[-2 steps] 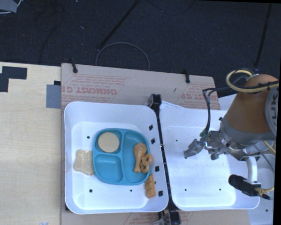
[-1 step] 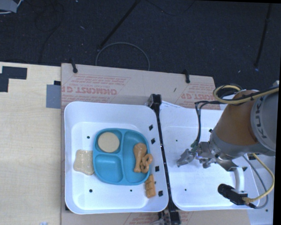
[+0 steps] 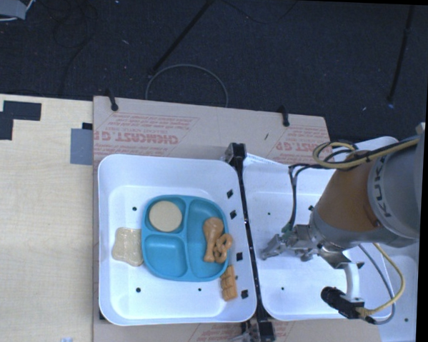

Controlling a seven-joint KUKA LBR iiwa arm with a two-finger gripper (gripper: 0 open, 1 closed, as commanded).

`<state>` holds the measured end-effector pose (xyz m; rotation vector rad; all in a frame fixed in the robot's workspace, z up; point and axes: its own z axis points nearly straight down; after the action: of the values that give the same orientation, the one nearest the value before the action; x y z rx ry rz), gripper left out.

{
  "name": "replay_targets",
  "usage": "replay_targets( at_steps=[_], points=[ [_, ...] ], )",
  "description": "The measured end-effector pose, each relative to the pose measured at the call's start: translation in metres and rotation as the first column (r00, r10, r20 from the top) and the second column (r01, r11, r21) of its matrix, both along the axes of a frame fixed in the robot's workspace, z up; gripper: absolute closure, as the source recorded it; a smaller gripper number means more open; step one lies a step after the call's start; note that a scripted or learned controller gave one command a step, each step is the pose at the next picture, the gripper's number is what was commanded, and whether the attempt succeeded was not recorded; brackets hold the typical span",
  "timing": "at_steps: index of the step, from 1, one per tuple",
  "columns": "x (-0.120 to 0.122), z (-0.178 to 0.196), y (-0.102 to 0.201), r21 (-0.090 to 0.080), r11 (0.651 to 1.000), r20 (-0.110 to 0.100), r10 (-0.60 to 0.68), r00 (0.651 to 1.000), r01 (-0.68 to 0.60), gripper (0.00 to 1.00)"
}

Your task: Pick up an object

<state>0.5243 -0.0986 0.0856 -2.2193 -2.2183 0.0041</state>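
Presently logged: gripper, opening not to be told, held right of the blue plate, beyond the divider. Nearest candidates lie leftward: pretzel piece in the plate's right compartment; brown piece just off its right edge, laid lengthwise along it.

The arm is a thick round tube of smooth grey, and at its 9 o'clock side comes a wide orange band of a dull, brownish shade. Toward 8 o'clock from the band the body becomes narrow and ends in a small gripper of bare silver-grey metal. A thin black cable runs along the band's 9 o'clock edge, and yellow cable loops sit at its 12 o'clock edge.
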Motion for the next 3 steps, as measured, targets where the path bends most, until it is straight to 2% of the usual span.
replay_targets(
  at_steps=[1, 3],
  points=[
    [0.001, 0.013, -0.002, 0.0, 1.0, 0.001, -0.006, 1.0, 0.006, 1.0],
    [-0.002, 0.105, -0.018, -0.001, 1.0, 0.005, -0.003, 1.0, 0.003, 1.0]
  ],
)
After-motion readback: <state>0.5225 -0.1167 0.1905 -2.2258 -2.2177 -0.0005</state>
